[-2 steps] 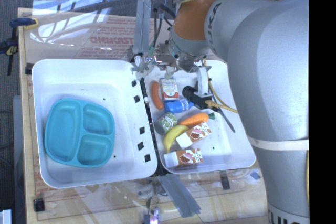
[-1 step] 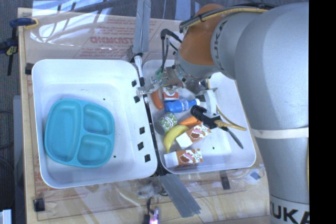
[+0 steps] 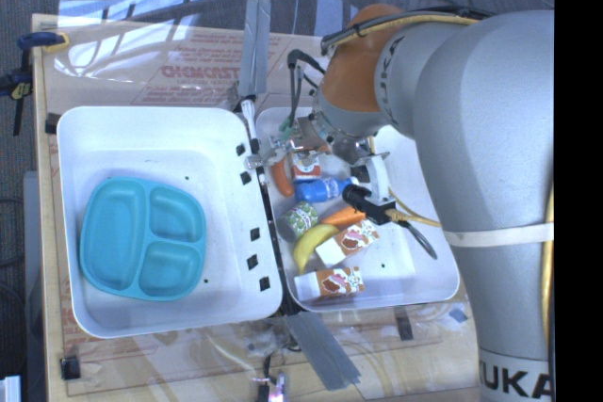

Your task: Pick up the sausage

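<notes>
Near edge, right bin [image 3: 429, 282], 6 o'clock end: a snack packet [image 3: 337, 281] lies flat. Just past it at 11 o'clock, a banana [image 3: 309, 243] curves beside a second packet [image 3: 353, 237] and an orange carrot-like piece [image 3: 341, 217]. A green patterned ball [image 3: 301, 218] sits just beside the banana's far tip.

Mid bin: a blue bottle [image 3: 318, 191] lies on its side. A red-and-white carton [image 3: 305, 168] is at its 12 o'clock.

The sausage [image 3: 281, 178] is an orange-red oblong along the bin's 9 o'clock wall, just beside the carton. Only part of it shows, as the tool overhangs its far end.

The gripper [image 3: 294, 144] sits directly over that far end. Its jaws are buried in wrist hardware and cabling, so I cannot tell whether they are spread or pressed together. Nothing is visibly pinched.

My read on handling: light, slightly soft, smooth-skinned and round, so it is likely to roll or squirt out. Pinch across the short axis at mid-length. The wall and carton leave little finger clearance.

Left bin [image 3: 141, 132], 9 o'clock side: a teal divided plate [image 3: 141, 238].
</notes>
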`<state>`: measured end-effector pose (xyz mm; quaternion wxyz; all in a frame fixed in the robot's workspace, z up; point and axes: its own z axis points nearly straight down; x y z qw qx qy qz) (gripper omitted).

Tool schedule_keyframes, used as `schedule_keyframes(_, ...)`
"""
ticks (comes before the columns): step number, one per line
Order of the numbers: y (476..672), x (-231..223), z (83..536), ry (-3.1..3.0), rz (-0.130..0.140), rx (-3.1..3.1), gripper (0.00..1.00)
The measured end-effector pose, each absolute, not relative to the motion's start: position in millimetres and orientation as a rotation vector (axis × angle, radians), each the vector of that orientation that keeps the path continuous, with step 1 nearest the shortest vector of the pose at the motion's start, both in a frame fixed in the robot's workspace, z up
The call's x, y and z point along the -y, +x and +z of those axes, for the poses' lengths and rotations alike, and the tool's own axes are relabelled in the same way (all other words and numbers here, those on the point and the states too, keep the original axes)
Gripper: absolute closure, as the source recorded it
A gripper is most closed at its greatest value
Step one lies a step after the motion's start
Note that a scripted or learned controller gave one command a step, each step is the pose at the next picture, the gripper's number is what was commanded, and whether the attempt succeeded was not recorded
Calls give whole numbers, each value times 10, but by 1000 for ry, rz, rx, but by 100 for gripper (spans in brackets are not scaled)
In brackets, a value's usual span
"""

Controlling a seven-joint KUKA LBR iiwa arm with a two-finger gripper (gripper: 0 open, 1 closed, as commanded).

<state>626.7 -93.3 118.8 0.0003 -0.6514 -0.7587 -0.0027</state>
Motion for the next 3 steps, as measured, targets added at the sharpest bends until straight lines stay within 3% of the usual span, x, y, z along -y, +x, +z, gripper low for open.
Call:
schedule_keyframes(1,6312,980,1195,-1796,-30,2595,0)
schedule_keyframes(2,6437,1063,1144,-1692,-40,2627,0)
schedule_keyframes(3,6438,1064,1144,-1693,-41,2628,0)
